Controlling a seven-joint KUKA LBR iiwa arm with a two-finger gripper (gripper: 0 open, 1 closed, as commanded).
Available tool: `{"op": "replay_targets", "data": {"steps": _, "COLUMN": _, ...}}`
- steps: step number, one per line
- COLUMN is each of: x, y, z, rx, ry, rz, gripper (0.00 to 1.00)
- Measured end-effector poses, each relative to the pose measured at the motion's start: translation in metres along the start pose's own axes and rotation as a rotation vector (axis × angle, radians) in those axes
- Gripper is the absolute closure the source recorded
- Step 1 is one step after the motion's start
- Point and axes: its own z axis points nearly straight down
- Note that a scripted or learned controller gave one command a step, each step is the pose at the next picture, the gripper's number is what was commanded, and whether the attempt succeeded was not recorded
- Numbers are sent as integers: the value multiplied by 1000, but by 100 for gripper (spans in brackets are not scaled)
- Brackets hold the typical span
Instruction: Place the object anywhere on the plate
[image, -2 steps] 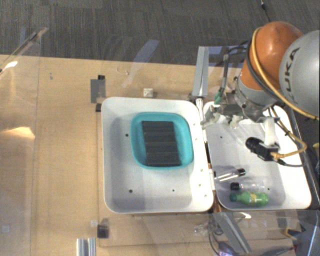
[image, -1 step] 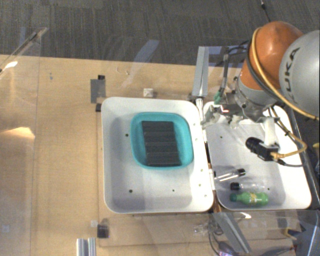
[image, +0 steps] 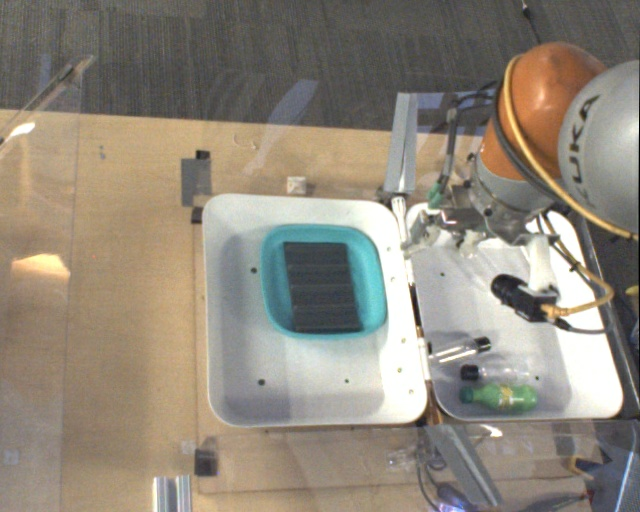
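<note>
Gripper (image: 440, 222), finger state indiscernible, above the right white bin (image: 590, 385). Small green plastic bottle (image: 498, 396) lies there; teal rectangular plate (image: 322, 281) occupies the left white bin (image: 235, 330).

We see two smooth, matt white plastic bins (image: 230, 390) on a pale wood-look bench (image: 100, 300). The teal plate (image: 372, 275) looks like glossy plastic around a dark ribbed insert (image: 320, 287). The green bottle (image: 500, 397) is shiny plastic; the arm (image: 570, 100) has a satin grey and orange shell.
</note>
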Motion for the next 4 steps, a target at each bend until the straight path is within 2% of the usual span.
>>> {"op": "replay_targets", "data": {"steps": 3, "x": 0, "y": 0, "z": 0, "rx": 0, "ry": 0, "rz": 0, "gripper": 0}}
{"op": "replay_targets", "data": {"steps": 4, "x": 10, "y": 39, "z": -101, "rx": -1, "ry": -1, "rz": 45, "gripper": 0}}
